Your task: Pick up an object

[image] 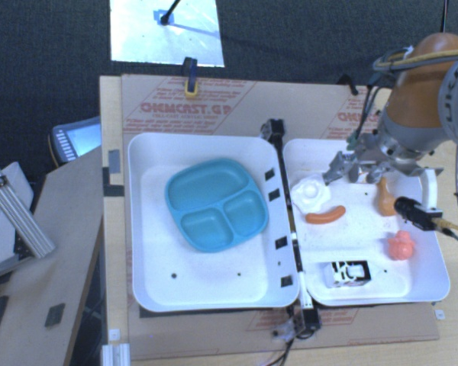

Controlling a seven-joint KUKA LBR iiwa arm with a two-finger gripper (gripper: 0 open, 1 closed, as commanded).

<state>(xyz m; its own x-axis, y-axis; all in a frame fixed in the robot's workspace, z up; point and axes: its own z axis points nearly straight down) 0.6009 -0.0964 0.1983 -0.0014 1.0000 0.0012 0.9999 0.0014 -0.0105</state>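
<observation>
Working from the near edge of the right bin (435, 292) outward, we list the candidates first. A black-and-white block (349, 272) lies close to the near wall, about midway along it. A pink toy (401, 245) sits toward the right wall, farther in. A sausage (325, 216) lies near the divider side, just beside a fried egg (308, 194); the two appear to touch or nearly touch. An orange piece (385, 198) stands toward the far right, partly behind the arm's black fitting.

The gripper (356, 165) hovers over the far part of the right bin, above and beyond the egg. We cannot tell from this angle whether it is released or clenched, and nothing is seen grasped in it.

For a clean pick, we judge the sausage or the pink toy the better targets. We align across the sausage's short axis and descend clear of the egg, since a skewed descent could push both. The block sits near the wall, leaving little room on its near side.

Open room lies in the bin's centre, between sausage, toy and block. The divider clips (282, 242) along the left wall limit approach there.

The left bin (149, 280) holds a blue tray (216, 203) in its middle, with bare floor around it.
</observation>
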